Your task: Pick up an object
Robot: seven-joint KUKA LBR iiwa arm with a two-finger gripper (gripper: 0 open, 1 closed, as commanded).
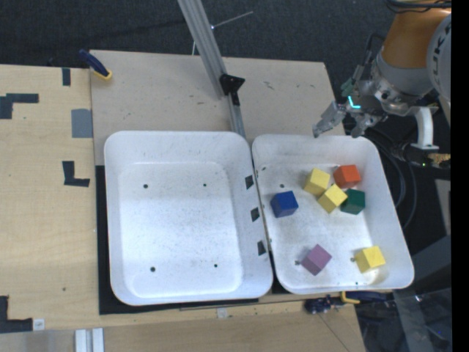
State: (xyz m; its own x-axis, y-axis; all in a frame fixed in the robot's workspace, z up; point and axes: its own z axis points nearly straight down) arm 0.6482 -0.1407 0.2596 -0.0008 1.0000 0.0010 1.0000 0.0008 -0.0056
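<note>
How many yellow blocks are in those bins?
3, all in the right bin. One sits beside the orange block, one just below it next to the green block, and one near the bin's front right corner. None looks hidden.

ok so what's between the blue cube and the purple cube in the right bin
Nothing: in the camera view, the stretch from the blue cube down to the purple cube is bare white floor of the right bin.

Arm w/ gripper (343, 120) at upper right (orange band up top).
</note>
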